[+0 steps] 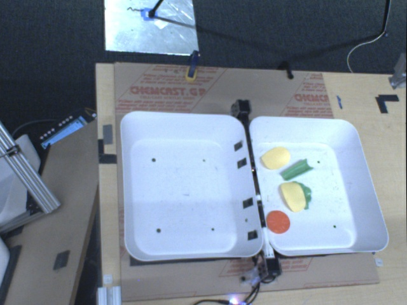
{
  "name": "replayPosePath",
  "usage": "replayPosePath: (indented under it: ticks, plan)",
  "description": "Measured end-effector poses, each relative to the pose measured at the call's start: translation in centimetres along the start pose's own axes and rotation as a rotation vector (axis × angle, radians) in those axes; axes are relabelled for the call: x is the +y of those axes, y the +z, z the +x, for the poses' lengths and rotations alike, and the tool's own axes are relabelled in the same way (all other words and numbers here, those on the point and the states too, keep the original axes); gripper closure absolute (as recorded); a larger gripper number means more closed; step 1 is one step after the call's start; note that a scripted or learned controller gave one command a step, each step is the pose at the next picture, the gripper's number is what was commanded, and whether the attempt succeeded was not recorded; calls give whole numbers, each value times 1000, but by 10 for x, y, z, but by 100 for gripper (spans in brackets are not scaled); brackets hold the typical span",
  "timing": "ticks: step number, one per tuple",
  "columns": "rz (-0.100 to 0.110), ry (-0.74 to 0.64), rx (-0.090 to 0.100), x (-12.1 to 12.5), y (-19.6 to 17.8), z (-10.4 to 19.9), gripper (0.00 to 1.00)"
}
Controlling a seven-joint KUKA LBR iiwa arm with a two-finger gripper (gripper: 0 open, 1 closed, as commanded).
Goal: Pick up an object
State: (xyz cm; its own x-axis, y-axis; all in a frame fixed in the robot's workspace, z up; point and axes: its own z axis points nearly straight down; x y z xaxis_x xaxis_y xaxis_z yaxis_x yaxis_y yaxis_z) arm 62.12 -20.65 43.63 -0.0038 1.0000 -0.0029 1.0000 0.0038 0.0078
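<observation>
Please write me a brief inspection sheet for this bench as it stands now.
Surface: pale bench bearing left white bin and right white bin, touching.
Job's things: in the right bin, pale yellow oval piece, green stick-shaped piece, yellow piece with green part, flat orange-red disc.
Clutter: small yellow clip at the bench's far edge.
Grippers: nothing seen.
Cables: white cable on dark floor.
Surroundings: shiny silver sheet on the floor.
</observation>
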Motion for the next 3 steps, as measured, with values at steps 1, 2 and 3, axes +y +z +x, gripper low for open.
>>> replayPosePath:
  ticks: [1,2,3]
  plan:
    - [1,0,1,-13,-41,0,100]
    - [1,3,1,-46,-74,0,100]
    - [3,3,1,-82,-101,0,100]
